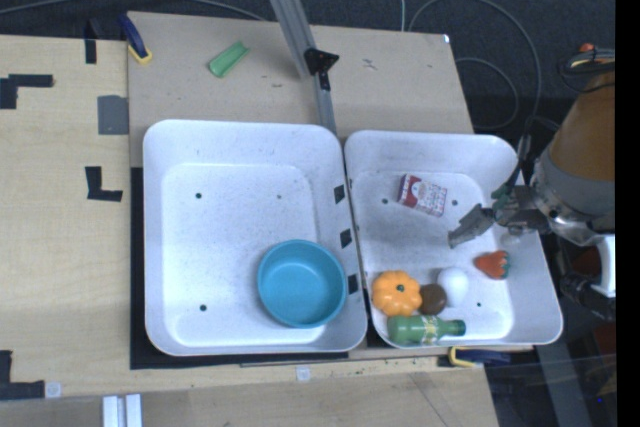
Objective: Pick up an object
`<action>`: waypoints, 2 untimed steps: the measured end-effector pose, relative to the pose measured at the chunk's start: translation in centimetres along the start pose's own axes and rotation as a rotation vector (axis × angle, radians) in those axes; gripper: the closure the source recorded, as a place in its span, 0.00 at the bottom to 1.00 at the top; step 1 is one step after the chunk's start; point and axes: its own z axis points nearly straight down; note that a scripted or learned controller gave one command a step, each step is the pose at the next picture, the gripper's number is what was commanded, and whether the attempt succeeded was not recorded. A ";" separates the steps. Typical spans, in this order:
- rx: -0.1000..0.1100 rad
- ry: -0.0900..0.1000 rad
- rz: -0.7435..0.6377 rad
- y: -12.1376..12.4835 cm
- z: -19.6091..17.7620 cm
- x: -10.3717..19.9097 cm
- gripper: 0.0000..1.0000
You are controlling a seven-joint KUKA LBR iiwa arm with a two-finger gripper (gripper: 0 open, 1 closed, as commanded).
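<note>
One grey finger-like part reaches out from the gripper [478,223] over the right bin [530,310], slanting down toward that bin's middle. How wide the claw stands cannot be told from this slant, and nothing shows caught in it.

Closest to the claw, just beside it on the side toward the bin's outer wall, lies a small red-orange object [491,264], the likeliest thing to be picked. It rests on the bin floor, apart from the claw. It is blunt and nearly round, so its long axis is hard to read; if anything it runs roughly level across the view. A white ball [454,283] sits just past it toward the bin's near edge, then a dark brown ball [432,298] touching an orange pumpkin [397,293]. Along the near wall lies a green bottle [424,328] on its side, long axis parallel to that wall, its neck toward the bin's outer side. Farther up the bin from the claw is a red-and-white packet [421,195], lying flat and slightly tilted.

Judged from this, the pick is at its approach: the arm is over the bin, nothing is lifted, and the descent, closing and lift remain.

Beyond the shared wall, the left bin [165,215] holds a blue bowl [301,282].
</note>
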 end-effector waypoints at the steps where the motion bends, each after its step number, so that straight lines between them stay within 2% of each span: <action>1: 0.000 0.000 0.000 0.1 5.4 -0.9 0.00; 2: 0.001 0.001 -0.001 0.2 11.8 -0.9 0.00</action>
